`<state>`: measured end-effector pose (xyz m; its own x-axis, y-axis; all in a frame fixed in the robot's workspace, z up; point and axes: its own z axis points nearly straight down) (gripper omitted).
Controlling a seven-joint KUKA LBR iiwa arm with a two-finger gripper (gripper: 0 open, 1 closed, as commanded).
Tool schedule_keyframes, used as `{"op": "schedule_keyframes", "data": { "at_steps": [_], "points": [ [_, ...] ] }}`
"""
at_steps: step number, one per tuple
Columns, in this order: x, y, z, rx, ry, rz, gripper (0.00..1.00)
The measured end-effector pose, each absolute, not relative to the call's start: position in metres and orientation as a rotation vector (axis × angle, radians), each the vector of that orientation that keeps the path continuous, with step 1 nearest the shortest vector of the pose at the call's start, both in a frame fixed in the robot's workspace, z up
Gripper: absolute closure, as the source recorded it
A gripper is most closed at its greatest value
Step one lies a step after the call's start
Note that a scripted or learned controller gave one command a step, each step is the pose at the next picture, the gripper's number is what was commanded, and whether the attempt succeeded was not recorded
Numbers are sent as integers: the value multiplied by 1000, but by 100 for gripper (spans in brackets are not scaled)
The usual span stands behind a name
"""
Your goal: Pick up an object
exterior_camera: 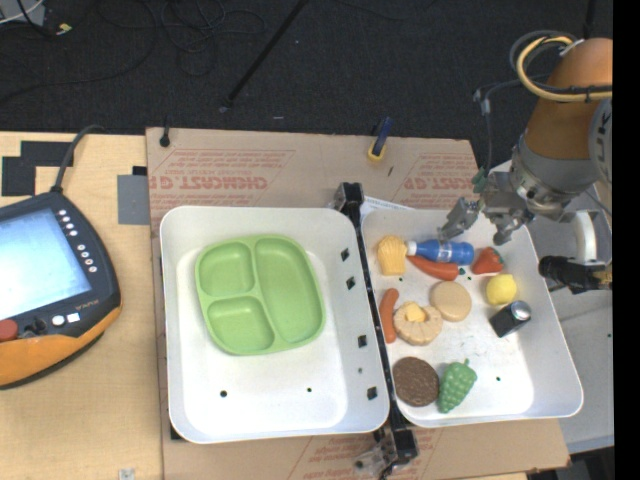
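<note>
Nearest the camera, a bumpy green plastic grape bunch [456, 385] lies in the right white bin [560, 388]. Further back, the small blue plastic bottle [446, 251] looks light, stiff and slippery; its middle suits grasping. Above it, the two-finger gripper [482, 218] hangs spread apart, holding nothing.

— What sort of place was it?
— A robotics lab. A teach pendant [45, 278] lay at the left of the bench, cables [130, 28] trailed over the dark floor at the far side, and 2 white bins [260, 418] sat on taped cardboard [290, 173].
— Anything else?
— Toy food, not real groceries.
</note>
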<state>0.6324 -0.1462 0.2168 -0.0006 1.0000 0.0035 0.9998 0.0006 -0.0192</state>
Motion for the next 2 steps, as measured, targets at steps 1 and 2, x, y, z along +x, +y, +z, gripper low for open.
{"op": "schedule_keyframes", "data": {
  "at_steps": [1, 2],
  "points": [
    [635, -146, 223, -2214, -2219, 7, 0],
    [640, -139, 169, -2212, -2216, 10, 0]
  ]
}}
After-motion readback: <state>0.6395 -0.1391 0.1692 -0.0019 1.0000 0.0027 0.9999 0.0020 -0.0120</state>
